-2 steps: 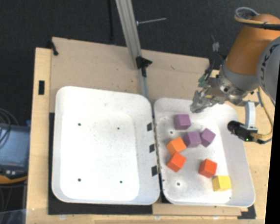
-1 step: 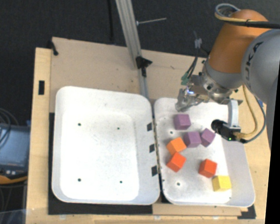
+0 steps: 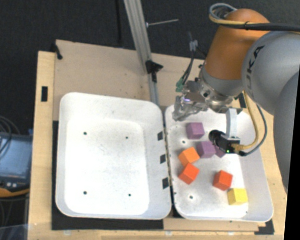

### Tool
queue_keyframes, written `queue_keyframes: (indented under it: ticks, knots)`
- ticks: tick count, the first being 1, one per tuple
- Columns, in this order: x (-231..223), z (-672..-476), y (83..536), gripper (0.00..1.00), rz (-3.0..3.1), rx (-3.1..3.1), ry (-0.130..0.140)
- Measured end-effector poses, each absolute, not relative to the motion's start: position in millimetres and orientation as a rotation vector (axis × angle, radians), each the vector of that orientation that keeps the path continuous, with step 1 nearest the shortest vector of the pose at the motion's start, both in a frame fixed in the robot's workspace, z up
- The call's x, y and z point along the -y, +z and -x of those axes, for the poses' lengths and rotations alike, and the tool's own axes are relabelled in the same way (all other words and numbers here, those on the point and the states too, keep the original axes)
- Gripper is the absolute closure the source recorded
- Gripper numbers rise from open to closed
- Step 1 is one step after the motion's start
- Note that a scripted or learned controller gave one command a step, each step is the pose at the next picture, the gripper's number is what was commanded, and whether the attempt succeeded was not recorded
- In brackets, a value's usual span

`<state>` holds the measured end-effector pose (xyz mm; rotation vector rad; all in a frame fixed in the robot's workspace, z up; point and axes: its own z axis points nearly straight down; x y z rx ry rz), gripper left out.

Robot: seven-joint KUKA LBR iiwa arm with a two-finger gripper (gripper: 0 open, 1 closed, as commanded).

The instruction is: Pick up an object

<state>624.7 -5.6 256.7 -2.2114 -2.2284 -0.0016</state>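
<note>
Six blocks crowd right bin (image 3: 258,206). My gripper (image 3: 185,108) above purple block (image 3: 194,129), finger state unclear; descent could nudge neighbours, miss grasp.

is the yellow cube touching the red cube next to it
Apart. The camera view shows a strip of white bin floor between the yellow cube and the red cube.

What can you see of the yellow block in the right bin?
The yellow block is a small cube, plain matte yellow, looking like foam or painted wood. It sits flat on the floor of the right bin, in the near right part, turned a little off the bin's edges. A red cube is right beside it on the upper left, touching or nearly so. The end effector is well away from it.
</note>
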Motion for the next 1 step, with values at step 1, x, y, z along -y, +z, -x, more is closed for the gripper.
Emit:
queue_keyframes:
  ticks: [1]
  knots:
    - [-54.5,-618.2,253.6,1.00,2.211,2.228,0.000]
